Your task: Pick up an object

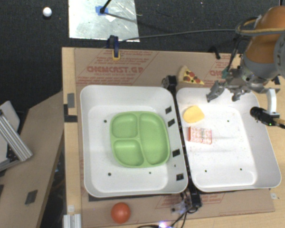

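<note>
I've got the gripper [226, 92] up over the far edge of the right bin [256, 170], fingers spread wide w/ nothing between them. So I read this as the approach step: no pick made yet.

Candidates in the right bin: a yellow lump [193, 113] near the far left corner, and a red-and-white packet [200, 136] lying flat just nearer the camera from it. The left bin [92, 141] holds a green divided tray [139, 138]. A pizza-slice toy [191, 75] sits on the surface beyond the bins, an orange ball [120, 212] on the surface at the near edge, both outside the bins.

The yellow lump looks closest to the fingers, so I'd take that as the target. Next move, imo: shift toward the bin divider, centre over the lump, drop w/ fingers wide, then close. It sits near the bin wall, so one finger may catch the rim. The flat packet looks harder to get under.
</note>
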